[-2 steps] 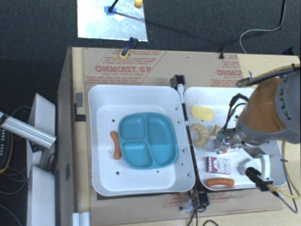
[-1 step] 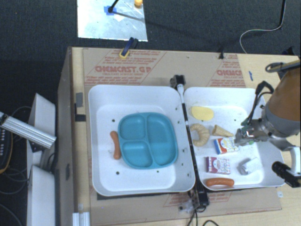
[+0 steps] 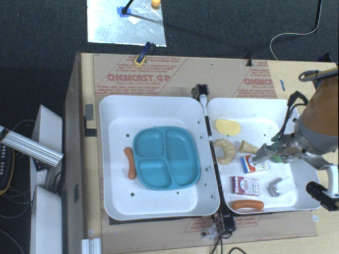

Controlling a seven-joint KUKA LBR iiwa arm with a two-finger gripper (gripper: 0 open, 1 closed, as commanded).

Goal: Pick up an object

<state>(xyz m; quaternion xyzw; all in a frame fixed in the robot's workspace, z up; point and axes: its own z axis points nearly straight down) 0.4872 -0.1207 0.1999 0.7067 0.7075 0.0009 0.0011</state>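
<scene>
Camera view: the end effector (image 3: 263,155), state impossible to tell, hovered at a small red-and-white cardboard packet (image 3: 254,165), seemingly light, stiff, best pinched across its short sides

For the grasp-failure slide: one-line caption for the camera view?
Grey arm's pincer hovers over a small red-and-blue carton in the right white bin; blue divided plastic plate sits in the left.

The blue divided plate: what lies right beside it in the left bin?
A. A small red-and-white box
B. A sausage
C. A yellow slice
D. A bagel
B: a sausage lies in the left bin just off the left edge of the blue divided plate; the yellow slice, box and bagel are in the right bin.
</scene>
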